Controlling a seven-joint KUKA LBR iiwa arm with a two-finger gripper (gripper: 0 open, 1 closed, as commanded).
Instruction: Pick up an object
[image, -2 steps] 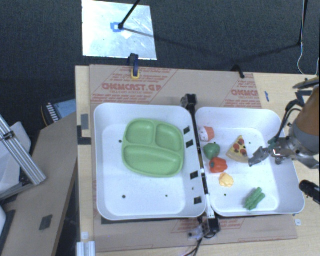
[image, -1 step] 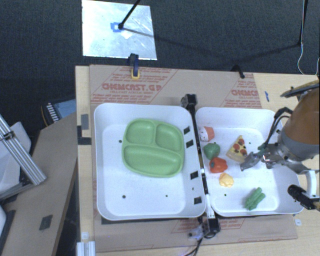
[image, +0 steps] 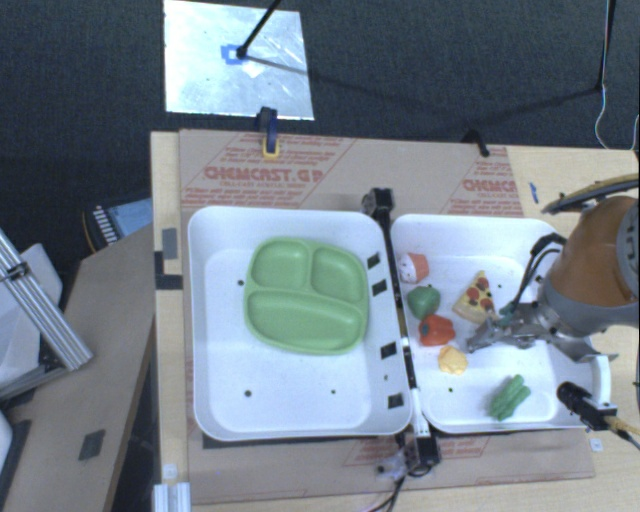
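Honestly, crowded pick in the right bin (image: 520, 232)

The gripper (image: 484, 335) sits low among the toy food, between the pizza slice (image: 474, 296) and the yellow piece (image: 452, 360), holding nothing; whether it is open or closed is impossible to tell. Risk: it nudges the red pepper (image: 436, 329) or pinches two pieces, since they lie close together.

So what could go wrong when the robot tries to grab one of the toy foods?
1. The tool sits low among closely packed toys: the pizza slice, red pepper and yellow piece. It might nudge one aside instead of catching it.
2. The red pepper touches the green pepper, so two could get pushed together.
3. The toys lie near the wall of the right bin, where a shoved one could get stuck.
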